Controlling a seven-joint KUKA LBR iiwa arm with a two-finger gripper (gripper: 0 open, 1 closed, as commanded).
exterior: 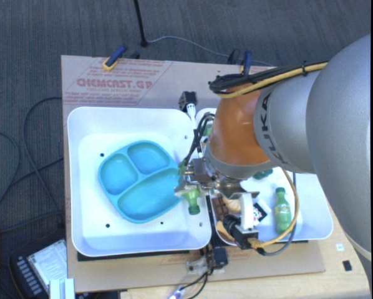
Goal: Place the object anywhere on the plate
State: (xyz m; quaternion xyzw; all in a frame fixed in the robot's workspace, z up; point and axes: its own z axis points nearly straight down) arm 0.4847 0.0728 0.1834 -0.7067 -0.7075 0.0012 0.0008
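A blue three-compartment plate [138,180] lies in the left white bin [87,129]. My gripper [190,189] hangs just off the plate's right rim, near the wall between the two bins. A small green object [193,203] shows between the fingers, its lower end sticking out toward the front, and the gripper is shut on it. The orange band and the grey arm hide much of the right bin [317,226].
In the right bin a green bottle [282,208] lies near the front right. A cream item [232,205], a black-and-white item [252,212] and a teal item [262,175] sit partly under the arm. Cables run along the bins' front edge.
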